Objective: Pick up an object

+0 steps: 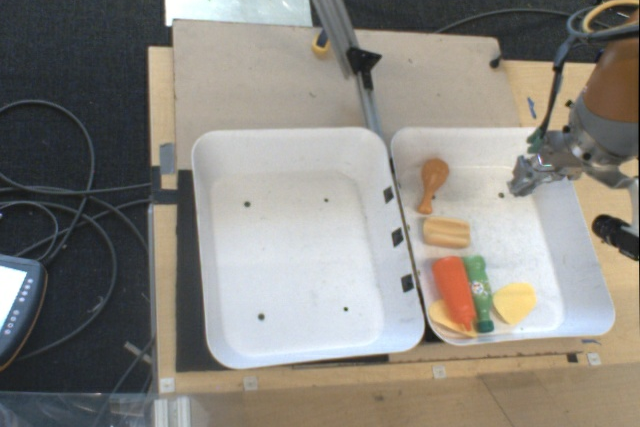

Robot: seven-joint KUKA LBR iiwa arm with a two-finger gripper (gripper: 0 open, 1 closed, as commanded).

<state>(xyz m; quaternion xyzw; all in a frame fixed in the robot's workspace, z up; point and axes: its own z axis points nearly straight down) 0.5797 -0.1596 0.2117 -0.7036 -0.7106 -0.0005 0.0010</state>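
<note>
The right bin (570, 245) holds several toy foods: a brown drumstick (432, 181), a tan bread roll (446, 233), an orange carrot (455, 289), a green bottle (479, 291) and a yellow piece (514, 302). My gripper (524, 179) hangs over the right bin's upper right part, well to the right of the drumstick and apart from every item. Nothing shows between its fingers.
The left bin (215, 215) lies beside the right one, with black clips along the shared wall (397, 237). A grey pole (335, 5) slants across the bench's back. Cables lie on the floor at the left.
</note>
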